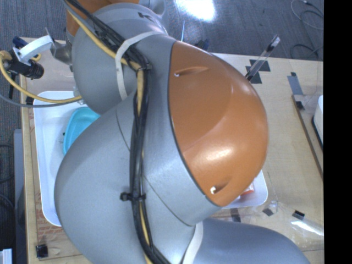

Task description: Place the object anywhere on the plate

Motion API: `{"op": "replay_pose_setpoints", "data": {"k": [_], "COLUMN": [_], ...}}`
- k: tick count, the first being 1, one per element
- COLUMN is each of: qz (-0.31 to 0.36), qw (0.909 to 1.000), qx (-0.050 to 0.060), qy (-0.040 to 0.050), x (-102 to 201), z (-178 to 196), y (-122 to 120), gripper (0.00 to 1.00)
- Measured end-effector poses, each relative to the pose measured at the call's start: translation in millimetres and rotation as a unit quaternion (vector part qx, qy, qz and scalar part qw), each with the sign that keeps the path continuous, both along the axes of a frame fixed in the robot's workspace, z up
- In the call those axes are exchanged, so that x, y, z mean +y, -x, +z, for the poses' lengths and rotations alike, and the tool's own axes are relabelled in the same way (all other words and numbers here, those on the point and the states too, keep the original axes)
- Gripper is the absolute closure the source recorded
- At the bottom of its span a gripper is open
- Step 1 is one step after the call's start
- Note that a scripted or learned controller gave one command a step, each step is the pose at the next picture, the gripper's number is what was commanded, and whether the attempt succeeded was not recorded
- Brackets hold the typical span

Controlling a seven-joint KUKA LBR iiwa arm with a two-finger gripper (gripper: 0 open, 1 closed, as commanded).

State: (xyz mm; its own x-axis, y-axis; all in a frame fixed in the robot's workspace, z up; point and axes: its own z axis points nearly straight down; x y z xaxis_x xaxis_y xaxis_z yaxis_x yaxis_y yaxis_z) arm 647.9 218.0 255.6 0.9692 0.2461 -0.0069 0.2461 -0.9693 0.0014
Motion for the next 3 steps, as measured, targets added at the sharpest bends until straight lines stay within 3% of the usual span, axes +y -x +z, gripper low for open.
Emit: {"op": "replay_pose_setpoints", "data": {"k": [1, 2, 3], "qz": [-0.02, -0.02, -0.017], "qw": [0.9998, 0.9998, 0.9999], "qx": [0.001, 0.0, 0.003], "qy": [0.0006, 0.0008, 0.0032], "x": [-0.9, -0.8, -0.4], "z": [-45.4, -44.8, -38.6], "y": [2.4, 2.2, 2.0], "gripper": [1.0, 0.0, 1.0]}}
